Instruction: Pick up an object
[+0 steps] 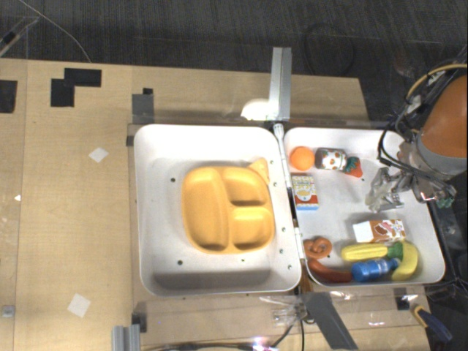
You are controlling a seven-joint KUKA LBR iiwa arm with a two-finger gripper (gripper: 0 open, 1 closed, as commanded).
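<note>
My gripper (385, 193) hangs over the right bin (344, 134), near its right-hand middle, and stands open with nothing between its fingers. Just below it lie a brown and white snack packet (388, 229) and a small white block (363, 231). Along the bin's front edge sit a yellow banana (382, 252), a blue bottle (371, 270), a red sausage (329, 273) and a brown pretzel (317, 247). At the back are an orange ball (300, 157), a small jar (330, 159) and a red strawberry (355, 169). A small carton (305, 192) lies by the left wall.
The left bin (157, 196) holds a yellow compartment tray (223, 207). A metal post (281, 82) stands behind the seam between the bins. The arm's orange band (447, 123) and cables hang over the right bin's far right corner.
</note>
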